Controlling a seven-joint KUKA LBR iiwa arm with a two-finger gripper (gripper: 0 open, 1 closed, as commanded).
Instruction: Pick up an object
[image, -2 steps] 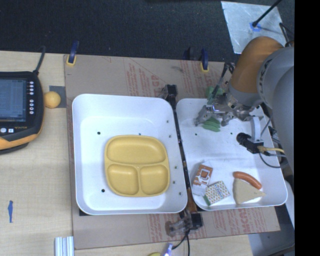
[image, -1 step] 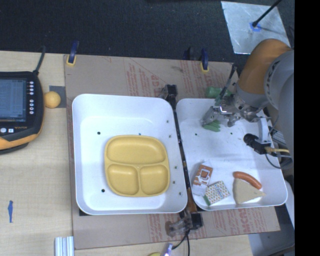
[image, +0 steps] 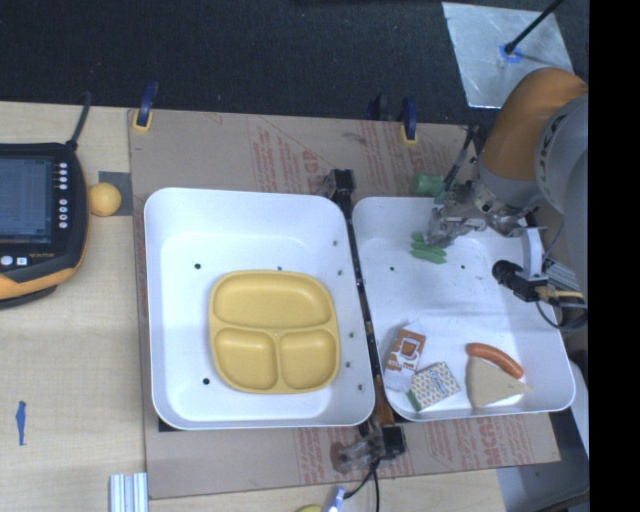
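The gripper (image: 441, 228) is low over the far end of the right bin (image: 455, 300), its tips right at a small green piece (image: 430, 250) lying on the bin floor near the far wall. Whether it is released or clenched cannot be told at this slant, and nothing shows the green piece actually caught, so I would not count it as held. That green piece looks like the object being gone for. To do the step well, the tips should straddle it squarely, reach the floor, and clamp before any lift; it is small and flat-looking, so a shallow or off-centre grasp would likely slip off or nudge it toward the wall. The bin wall just behind leaves little room on that side. A second green bit (image: 429, 185) sits outside the bin, beyond its far rim. At the near end of the same bin, well apart from the gripper, lie a brown-and-white packet (image: 405, 356), a patterned packet (image: 434, 385), a sausage (image: 494, 358) and a pale wedge (image: 494, 385); none crowds the grasp. The left bin (image: 180, 300) holds a yellow tray (image: 272, 330). A pendant (image: 35, 225) rests at the bench's left.
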